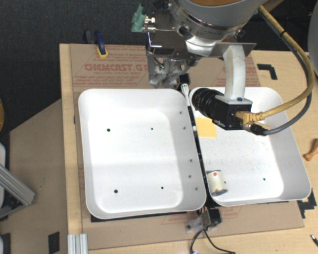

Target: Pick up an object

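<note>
We see a small white cylinder (216, 182) with an orange patch at its far end, lying on its side in the right bin (270, 192), close to that bin's near-left corner and just beside the wall it shares with the left bin (132, 152). Farther back in the same bin, a flat yellow square (205, 127) lies on the floor against the left wall, its far edge tucked under a black cylindrical unit (220, 109) that hangs above the bin. The cylinder and the yellow square are well apart.

The black unit is fixed to a white bracket (235, 75) that comes down from the arm (222, 4), and a tan cable (291, 97) loops from its right end up past the arm. The tool (169, 70) sits at the far edge of the bins, over the cardboard sheet (111, 65) just beyond the far-right corner of the left bin; from this slant we cannot tell how its jaws stand, and we see nothing between them. It is well apart from the white cylinder.

The left bin shows a bare white floor with a few dark dots. Both bins rest on the cardboard sheet that covers the tabletop (42, 194), and a yellow and blue clamp (100, 42) grips the sheet's far-left edge.
</note>
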